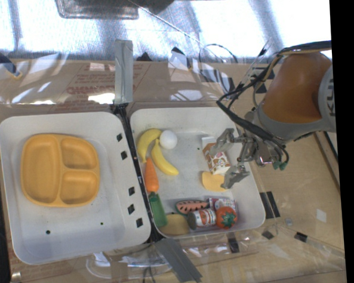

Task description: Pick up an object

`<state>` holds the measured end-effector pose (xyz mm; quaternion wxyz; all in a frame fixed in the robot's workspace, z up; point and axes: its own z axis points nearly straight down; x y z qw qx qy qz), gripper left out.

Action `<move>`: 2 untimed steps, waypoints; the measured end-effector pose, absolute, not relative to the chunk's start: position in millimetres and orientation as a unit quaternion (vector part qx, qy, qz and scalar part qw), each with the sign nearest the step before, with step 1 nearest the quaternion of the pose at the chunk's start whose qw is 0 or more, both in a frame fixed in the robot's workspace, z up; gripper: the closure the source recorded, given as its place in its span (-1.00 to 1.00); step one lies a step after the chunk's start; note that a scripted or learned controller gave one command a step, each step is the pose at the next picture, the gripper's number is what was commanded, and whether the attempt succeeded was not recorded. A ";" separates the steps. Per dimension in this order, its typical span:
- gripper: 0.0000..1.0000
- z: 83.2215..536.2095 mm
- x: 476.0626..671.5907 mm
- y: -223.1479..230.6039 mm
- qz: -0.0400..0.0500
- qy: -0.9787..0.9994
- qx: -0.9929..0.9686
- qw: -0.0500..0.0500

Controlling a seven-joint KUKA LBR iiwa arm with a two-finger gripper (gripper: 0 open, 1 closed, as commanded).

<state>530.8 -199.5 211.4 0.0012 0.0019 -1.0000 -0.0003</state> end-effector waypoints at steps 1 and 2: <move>-1.00 93.4 559.4 -208.1 0.001 -1.000 -0.008 -0.002; -1.00 236.8 504.4 -209.5 0.001 -1.000 0.016 -0.002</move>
